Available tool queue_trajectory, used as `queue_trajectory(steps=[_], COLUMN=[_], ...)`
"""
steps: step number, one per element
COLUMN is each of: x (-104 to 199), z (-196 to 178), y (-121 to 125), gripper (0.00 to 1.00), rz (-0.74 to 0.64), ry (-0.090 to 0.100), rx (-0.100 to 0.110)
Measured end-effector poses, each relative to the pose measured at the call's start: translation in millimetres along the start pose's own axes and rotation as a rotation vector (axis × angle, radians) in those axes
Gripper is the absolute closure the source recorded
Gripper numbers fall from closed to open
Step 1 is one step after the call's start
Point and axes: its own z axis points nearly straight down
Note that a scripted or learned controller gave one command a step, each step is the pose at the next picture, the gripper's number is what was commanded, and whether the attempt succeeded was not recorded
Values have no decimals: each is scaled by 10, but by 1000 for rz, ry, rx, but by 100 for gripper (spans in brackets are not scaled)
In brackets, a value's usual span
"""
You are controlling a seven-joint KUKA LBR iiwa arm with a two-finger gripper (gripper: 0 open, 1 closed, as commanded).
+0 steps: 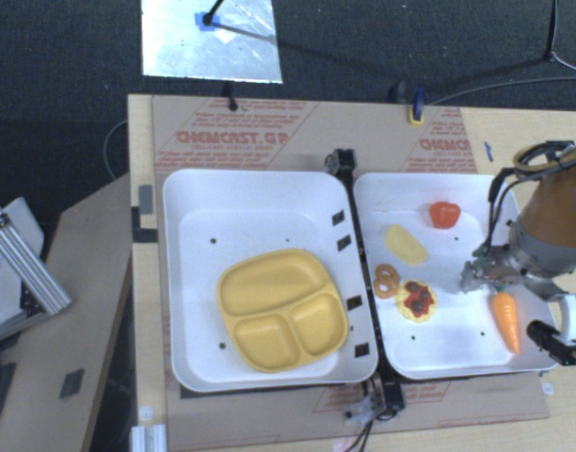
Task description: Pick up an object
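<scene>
The right bin point(429, 351) holds several toy foods: a red tomato point(444, 215), a pale yellow piece point(405, 244), a small brown pretzel point(386, 281), a little pizza-like round point(418, 300) and an orange carrot point(505, 321). My gripper point(478, 276) hangs low over the right side of this bin, just up and left of the carrot and to the right of the pizza round. Nothing shows in its grasp. The arm's orange band point(557, 207) rises behind it.
The left bin point(199, 205) holds a yellow three-compartment plate point(283, 307). A black divider with clips point(359, 271) runs between the bins. A silver sheet point(211, 28) lies beyond the bench, and cables run along the far right.
</scene>
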Motion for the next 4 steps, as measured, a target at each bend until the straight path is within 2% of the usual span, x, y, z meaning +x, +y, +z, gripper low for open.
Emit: queue_trajectory(steps=[2, 3, 4], x=[-15, 465, 984], z=[-1174, -1198, -1116], y=[16, 335, 532], gripper=[100, 100, 100], rz=[-4, -9, -9], ry=[-2, 1, 1], rx=[-2, 0, 1])
